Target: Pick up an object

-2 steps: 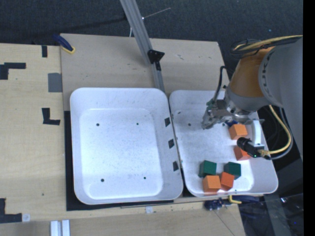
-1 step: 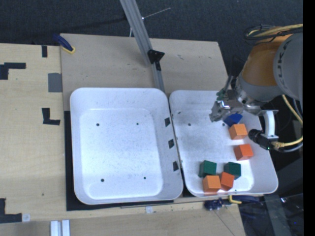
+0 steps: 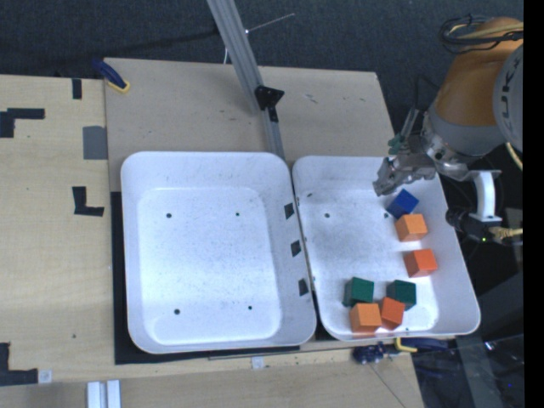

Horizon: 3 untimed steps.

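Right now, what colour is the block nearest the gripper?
Blue block, clearest in the camera view.

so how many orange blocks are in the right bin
4. Two orange blocks sit by the right wall, one just below the blue block, one lower. Two sit at the bottom beside the green blocks.

My bench (image 3: 51,228) — pale wood, black tape marks (image 3: 21,119) at left. Dark carpet floor (image 3: 340,15) beyond far edge — slanted metal pole (image 3: 242,49) crossing it.
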Available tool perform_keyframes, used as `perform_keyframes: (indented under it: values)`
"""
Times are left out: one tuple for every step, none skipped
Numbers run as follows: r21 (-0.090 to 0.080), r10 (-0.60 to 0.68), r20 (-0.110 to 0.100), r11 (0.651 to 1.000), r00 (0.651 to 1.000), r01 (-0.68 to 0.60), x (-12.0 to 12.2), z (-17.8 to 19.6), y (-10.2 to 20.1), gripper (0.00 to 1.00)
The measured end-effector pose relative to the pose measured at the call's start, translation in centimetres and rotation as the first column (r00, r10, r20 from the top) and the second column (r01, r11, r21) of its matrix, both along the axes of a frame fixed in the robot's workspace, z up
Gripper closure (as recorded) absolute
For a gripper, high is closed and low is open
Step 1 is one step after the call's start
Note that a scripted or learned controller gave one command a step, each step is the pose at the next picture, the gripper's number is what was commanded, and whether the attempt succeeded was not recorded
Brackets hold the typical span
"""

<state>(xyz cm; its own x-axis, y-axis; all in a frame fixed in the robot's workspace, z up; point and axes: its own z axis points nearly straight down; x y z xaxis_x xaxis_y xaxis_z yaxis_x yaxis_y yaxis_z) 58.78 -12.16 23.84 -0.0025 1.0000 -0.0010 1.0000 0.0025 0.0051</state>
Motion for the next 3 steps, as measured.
perform_keyframes:
  values:
    - [0.002, 0.003, -0.009, 1.000, 1.000, -0.002, -2.1, -1.1, 4.9, 1.00]
    - [0.003, 0.005, -0.008, 1.000, 1.000, -0.005, -2.9, -1.3, 10.8, 1.00]
    - [0.003, 0.006, -0.009, 1.000, 1.000, -0.006, -5.5, -1.0, 16.6, 1.00]
